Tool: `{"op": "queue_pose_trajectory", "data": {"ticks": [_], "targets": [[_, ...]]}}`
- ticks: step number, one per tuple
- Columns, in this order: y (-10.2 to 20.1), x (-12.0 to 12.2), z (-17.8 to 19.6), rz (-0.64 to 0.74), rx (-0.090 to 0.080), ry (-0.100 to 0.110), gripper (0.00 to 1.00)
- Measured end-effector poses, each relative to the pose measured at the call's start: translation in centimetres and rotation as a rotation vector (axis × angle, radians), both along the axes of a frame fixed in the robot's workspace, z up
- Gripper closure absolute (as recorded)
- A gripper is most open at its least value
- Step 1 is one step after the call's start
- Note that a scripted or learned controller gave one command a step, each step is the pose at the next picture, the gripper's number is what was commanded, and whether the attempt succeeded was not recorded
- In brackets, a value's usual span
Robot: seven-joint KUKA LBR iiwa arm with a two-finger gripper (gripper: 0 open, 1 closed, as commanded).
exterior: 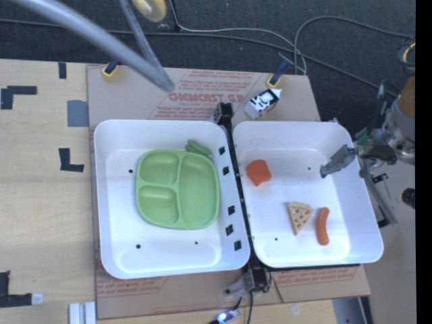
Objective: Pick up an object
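From my seat I see the gripper (335, 161) reaching in over the right rim of the right bin (283, 132), above its upper right part; I can't tell how the tool is set, and nothing sits in it. In that bin an orange block (258, 172) lies left of centre near the divider, a pizza slice (299, 217) lies lower down, and an orange sausage (322, 225) sits just beside the slice on its right. All three are well apart from the gripper. The left bin (111, 201) holds a green divided plate (178, 188)
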State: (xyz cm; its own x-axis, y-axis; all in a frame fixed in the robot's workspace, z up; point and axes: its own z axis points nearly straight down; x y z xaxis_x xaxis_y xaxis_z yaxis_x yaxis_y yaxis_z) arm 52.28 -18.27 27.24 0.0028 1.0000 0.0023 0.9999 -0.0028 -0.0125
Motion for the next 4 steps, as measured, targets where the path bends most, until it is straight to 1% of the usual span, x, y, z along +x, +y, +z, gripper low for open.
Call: {"op": "queue_pose_trajectory", "data": {"ticks": [1, 2, 3, 4], "targets": [[0.0, 0.2, 0.6, 0.004, -0.003, -0.011, 0.00], [0.2, -0.5, -4.0, 0.004, -0.002, -0.007, 0.00], [0.7, -0.5, -10.4, 0.004, -0.001, -0.005, 0.00], [0.5, -1.6, -15.8, 0.003, -0.001, -0.006, 0.00]]}}
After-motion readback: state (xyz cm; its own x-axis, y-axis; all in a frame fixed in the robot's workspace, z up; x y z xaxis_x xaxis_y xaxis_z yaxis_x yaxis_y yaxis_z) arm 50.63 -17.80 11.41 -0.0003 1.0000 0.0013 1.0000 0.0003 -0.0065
